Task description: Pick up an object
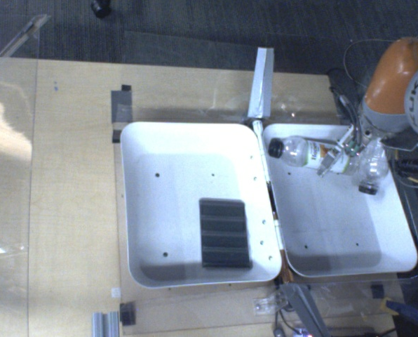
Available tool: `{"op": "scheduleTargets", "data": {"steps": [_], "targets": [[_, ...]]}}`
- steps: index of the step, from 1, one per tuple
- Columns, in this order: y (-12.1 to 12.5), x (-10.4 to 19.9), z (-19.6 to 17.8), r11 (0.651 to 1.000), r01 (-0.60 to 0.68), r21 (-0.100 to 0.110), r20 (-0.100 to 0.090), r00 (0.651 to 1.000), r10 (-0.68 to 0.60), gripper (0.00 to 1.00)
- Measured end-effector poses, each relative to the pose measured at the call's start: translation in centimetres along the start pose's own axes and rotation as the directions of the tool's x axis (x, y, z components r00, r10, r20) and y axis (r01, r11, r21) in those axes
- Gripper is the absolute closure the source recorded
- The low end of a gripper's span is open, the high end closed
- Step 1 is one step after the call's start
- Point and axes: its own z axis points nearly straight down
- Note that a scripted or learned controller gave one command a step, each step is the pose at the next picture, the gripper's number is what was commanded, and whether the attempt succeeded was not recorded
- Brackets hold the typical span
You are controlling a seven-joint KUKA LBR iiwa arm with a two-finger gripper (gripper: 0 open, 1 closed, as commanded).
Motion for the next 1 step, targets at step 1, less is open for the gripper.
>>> {"op": "scheduleTargets", "data": {"steps": [1], "targets": [[-0.35,-0.03,-0.93,1.0,0.002,0.008,-0.005,1.0,-0.002,1.0]]}}
